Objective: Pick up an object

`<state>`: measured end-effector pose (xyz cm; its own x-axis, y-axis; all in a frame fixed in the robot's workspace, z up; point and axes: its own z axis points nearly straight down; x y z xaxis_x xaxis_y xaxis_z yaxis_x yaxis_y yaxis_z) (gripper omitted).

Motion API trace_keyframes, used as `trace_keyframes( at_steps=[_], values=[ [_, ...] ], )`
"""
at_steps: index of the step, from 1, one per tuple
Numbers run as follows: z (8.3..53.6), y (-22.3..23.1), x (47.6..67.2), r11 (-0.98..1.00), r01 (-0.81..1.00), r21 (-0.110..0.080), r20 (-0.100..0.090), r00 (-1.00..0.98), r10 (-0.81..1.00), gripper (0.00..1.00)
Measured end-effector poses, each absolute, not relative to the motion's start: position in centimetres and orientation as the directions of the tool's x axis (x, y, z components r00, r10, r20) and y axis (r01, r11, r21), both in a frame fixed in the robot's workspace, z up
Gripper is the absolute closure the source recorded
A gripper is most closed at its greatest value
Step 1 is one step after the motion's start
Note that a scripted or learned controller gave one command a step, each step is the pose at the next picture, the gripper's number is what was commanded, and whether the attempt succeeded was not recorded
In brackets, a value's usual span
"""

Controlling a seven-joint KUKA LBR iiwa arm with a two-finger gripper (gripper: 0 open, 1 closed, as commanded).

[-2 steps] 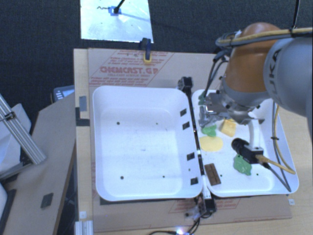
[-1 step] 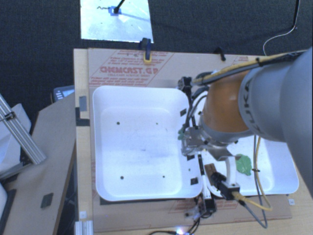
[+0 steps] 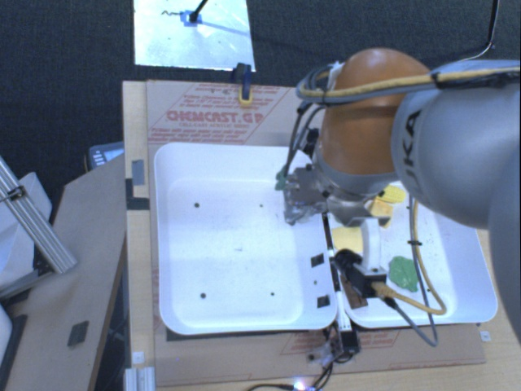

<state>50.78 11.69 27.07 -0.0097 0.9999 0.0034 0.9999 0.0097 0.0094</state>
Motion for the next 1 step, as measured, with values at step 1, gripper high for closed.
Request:
trace_keyframes(
  at_steps=[1],
  values=[
    [40.36,17.98,49.63,0.011,1.000,0.012,0.006,-0.011,1.000,1.00]
  ],
)
